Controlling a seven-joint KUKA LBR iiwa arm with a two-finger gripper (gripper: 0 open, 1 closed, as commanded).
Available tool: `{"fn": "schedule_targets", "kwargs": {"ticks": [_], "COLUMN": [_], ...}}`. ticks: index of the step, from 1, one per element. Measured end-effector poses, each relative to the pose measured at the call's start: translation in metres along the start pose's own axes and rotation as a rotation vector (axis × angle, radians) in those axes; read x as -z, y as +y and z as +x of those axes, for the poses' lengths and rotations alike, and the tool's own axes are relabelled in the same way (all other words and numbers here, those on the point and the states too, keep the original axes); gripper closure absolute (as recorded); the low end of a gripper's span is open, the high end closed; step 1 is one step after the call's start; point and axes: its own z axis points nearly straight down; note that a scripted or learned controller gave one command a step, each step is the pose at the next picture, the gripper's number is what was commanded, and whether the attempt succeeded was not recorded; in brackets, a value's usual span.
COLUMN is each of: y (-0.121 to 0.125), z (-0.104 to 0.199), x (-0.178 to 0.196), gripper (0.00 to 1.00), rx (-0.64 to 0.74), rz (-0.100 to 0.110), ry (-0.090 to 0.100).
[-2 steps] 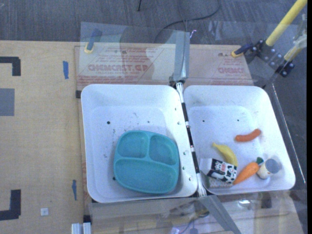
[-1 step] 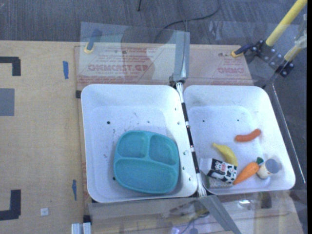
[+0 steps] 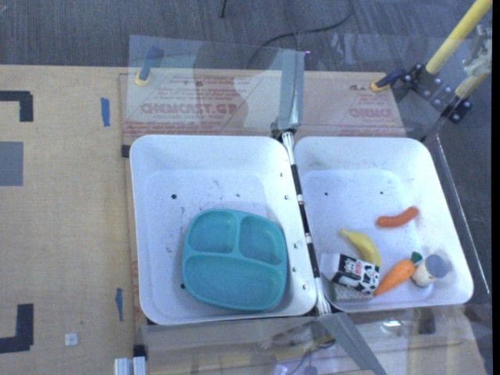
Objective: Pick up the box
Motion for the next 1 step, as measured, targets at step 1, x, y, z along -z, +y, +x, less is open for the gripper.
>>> {"fn": "schedule_targets", "kwargs": {"ticks": [1], "y": [0.0013], "z": [-0.0145], "x": [0.0002], "gripper": [1.0], "rx": [0.119], "rz": [-0.003], "ry": [-0.001]}}
